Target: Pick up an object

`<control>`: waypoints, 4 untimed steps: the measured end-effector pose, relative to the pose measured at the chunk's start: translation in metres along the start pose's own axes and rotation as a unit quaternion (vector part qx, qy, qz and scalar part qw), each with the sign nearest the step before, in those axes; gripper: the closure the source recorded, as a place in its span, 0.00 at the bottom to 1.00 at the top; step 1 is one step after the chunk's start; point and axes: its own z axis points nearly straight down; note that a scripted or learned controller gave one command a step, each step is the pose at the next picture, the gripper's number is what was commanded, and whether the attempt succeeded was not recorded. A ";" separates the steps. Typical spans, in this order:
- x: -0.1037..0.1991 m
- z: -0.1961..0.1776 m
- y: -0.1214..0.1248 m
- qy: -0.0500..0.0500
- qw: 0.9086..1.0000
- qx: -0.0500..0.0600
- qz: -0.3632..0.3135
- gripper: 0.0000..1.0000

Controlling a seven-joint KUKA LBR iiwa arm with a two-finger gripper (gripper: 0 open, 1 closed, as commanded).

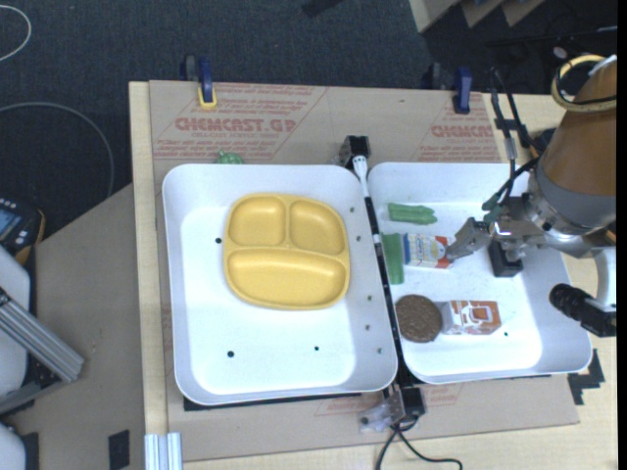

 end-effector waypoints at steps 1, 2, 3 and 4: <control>0.000 -0.011 0.001 0.000 1.000 -0.002 0.000 1.00; 0.077 -0.080 -0.019 0.001 1.000 -0.004 -0.005 1.00; 0.124 0.003 -0.038 0.001 1.000 0.005 -0.002 1.00; 0.150 -0.119 -0.035 0.001 1.000 -0.007 -0.003 1.00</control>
